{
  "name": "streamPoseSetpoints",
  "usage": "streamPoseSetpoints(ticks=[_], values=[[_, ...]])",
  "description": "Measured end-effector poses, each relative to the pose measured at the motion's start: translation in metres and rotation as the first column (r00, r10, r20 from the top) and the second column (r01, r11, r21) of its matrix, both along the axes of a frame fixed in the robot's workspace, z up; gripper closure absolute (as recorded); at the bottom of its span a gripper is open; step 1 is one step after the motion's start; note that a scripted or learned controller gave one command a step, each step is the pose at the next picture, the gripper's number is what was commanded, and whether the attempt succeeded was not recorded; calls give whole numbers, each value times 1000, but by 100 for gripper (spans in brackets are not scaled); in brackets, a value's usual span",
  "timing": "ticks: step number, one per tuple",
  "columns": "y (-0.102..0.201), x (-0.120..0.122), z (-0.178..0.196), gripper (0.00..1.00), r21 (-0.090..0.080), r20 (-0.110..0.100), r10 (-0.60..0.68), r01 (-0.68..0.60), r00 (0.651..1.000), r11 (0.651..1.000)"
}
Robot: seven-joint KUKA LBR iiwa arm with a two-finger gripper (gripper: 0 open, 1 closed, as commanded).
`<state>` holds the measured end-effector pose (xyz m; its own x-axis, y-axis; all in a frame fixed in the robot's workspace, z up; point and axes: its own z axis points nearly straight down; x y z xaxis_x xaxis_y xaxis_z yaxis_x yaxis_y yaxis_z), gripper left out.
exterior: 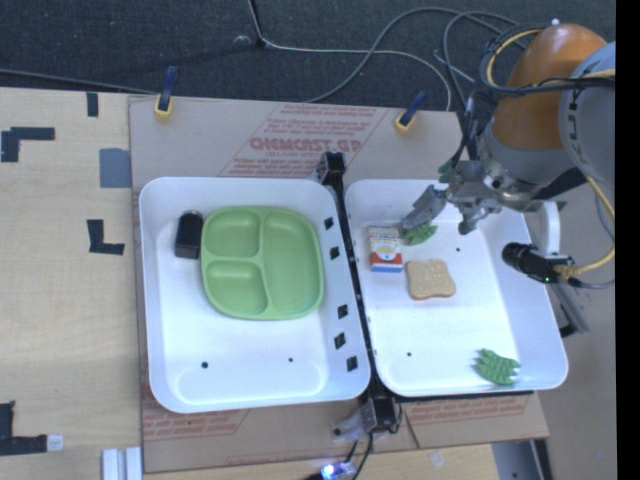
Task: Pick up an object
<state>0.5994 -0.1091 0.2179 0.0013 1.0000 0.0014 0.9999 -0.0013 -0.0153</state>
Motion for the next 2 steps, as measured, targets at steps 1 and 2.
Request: streamPoseSetpoints(ticks=[1,2], values=[[0,3,8,0,-1,14,3,-3,1000,1000],[4,5,-55,0,-2,9,3,-3,1000,1000]])
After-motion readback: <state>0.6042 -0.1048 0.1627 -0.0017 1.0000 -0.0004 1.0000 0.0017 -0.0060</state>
